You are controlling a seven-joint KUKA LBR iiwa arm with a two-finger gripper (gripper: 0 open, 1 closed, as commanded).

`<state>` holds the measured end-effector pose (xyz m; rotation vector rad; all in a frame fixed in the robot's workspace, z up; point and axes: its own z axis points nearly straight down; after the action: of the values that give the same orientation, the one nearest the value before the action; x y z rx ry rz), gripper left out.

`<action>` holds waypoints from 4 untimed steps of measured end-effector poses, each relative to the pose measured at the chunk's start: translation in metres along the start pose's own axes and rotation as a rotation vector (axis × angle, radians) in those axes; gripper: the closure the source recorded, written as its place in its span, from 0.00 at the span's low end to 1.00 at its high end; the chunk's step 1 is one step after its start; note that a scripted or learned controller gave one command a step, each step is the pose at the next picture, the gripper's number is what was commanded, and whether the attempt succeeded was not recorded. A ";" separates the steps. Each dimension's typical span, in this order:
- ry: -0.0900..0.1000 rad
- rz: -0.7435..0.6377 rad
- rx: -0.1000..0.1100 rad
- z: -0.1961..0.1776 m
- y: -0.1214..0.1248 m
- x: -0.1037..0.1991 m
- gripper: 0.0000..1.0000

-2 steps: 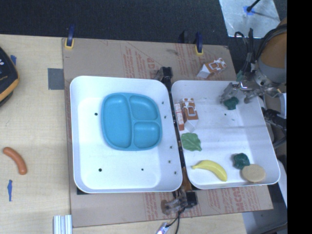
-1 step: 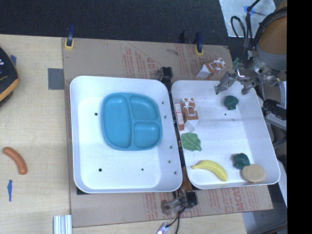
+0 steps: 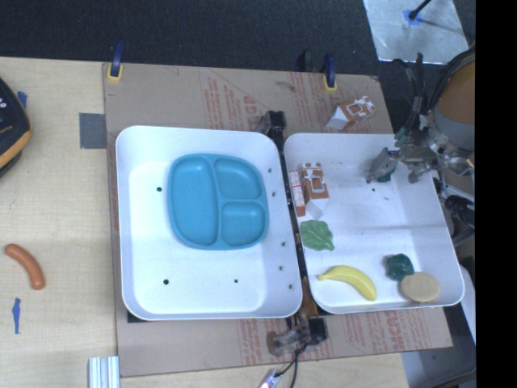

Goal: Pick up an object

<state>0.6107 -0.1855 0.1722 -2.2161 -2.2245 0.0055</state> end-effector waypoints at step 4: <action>0.002 0.000 0.000 0.081 0.046 -0.023 0.00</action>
<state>0.6560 -0.2080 0.0913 -2.2156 -2.2235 0.0028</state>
